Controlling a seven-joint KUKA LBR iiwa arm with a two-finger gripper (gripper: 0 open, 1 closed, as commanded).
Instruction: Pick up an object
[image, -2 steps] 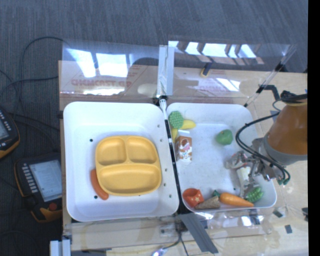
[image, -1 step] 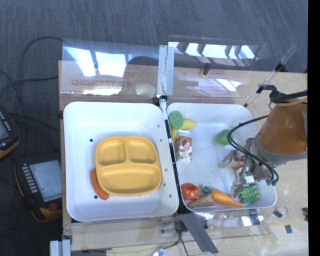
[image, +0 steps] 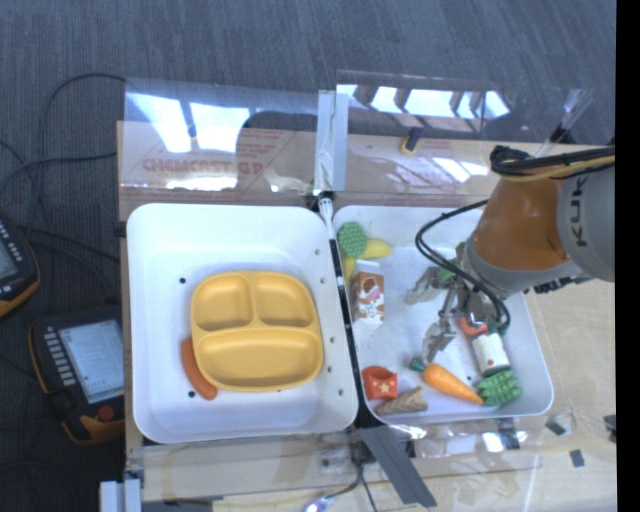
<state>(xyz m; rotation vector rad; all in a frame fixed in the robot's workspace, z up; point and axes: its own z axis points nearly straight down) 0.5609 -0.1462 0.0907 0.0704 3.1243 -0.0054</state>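
My gripper (image: 430, 318) hangs low over the middle of the right bin (image: 535, 345), under the orange-banded wrist. Its two fingers (image: 419, 291) stand spread apart, open, over bare white floor with nothing between them. A small white bottle (image: 488, 350) with a red cap lies just to its right. A carrot (image: 450, 381) lies just in front of the gripper, and a small carton (image: 369, 297) stands to its left near the divider. A red toy pepper (image: 380, 382), a brown piece (image: 403, 402) and a green piece (image: 498, 387) sit along the front wall.
A round green item (image: 352, 238) and a yellow item (image: 377, 249) lie at the right bin's back left corner. The left bin (image: 155, 260) holds a yellow divided plate (image: 258, 330) with an orange-red sausage (image: 197, 370) beside it. Black cables loop off the wrist.
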